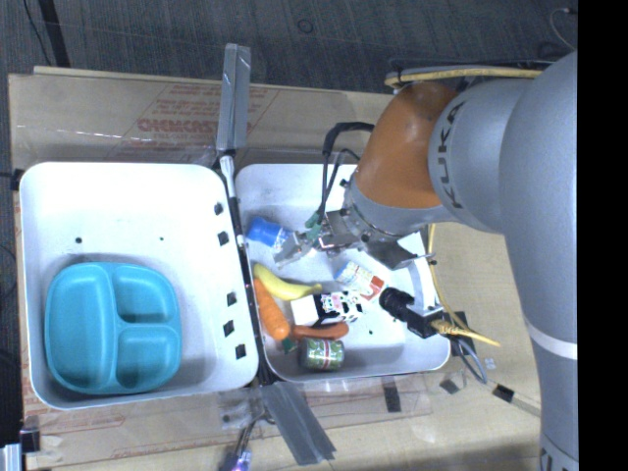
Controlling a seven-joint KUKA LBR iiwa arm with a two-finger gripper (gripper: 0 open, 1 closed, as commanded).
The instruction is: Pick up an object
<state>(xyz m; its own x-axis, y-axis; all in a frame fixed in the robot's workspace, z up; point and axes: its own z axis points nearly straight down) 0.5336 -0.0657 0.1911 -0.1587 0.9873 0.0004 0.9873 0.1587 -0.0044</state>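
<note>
The grey arm's hand (312, 235) sits low in the right white bin (417, 359), centre frame; can't tell its state. A yellow plastic banana (285, 286) lies just below-left of it, long axis running left-right, beside an orange plastic carrot (272, 314).

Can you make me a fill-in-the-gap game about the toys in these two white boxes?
1. The blue plate with sections lies in the ______ bin.
2. The yellow banana lies right next to an orange ______.
3. The green can sits near the ______ edge of the right bin.
4. The band on the robot arm is ______.

Missing words: left; carrot; bottom; orange
</note>
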